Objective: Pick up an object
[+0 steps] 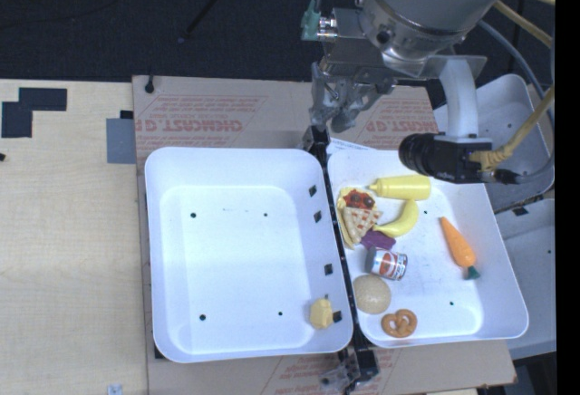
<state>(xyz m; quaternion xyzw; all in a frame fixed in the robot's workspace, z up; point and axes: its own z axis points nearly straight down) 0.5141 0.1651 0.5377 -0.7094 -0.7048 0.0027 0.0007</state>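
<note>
Camera view: toy food in right bin (507, 312), yellow piece (321, 313) in left bin (168, 248).

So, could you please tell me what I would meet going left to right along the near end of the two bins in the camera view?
Small yellow piece in the left bin → round bun → pretzel, both in the right bin.

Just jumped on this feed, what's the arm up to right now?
The gripper sits above the far rim where the two bins meet, with nothing visible between its fingers. The right bin holds a carrot, banana, yellow bottle, waffle slice, small can, round bun and pretzel. One small yellow piece lies in the left bin.
</note>
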